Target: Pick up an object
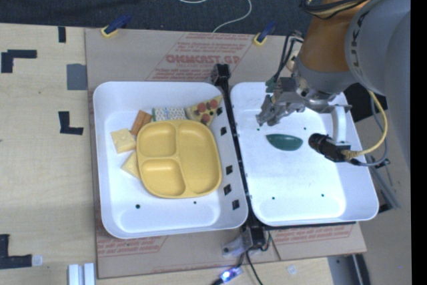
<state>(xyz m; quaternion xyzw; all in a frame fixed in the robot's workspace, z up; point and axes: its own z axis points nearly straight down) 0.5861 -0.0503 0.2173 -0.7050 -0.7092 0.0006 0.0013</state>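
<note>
While the end effector is being hovered over the right bin, nothing is being held, and whether it's spread or pressed together honestly can't be told. Looks like the approach step. A dark green object is lying just beside it; a short drop onto that is probably being called for next. The left bin is being crowded by a yellow divided plate on the tan desk.

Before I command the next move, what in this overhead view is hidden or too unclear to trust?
- Gripper fingers: too small and dark in the camera view to tell their state.
- Items under the yellow plate in the left bin: the plate covers most of them.
- Dark green object in the right bin: too small to identify.
</note>
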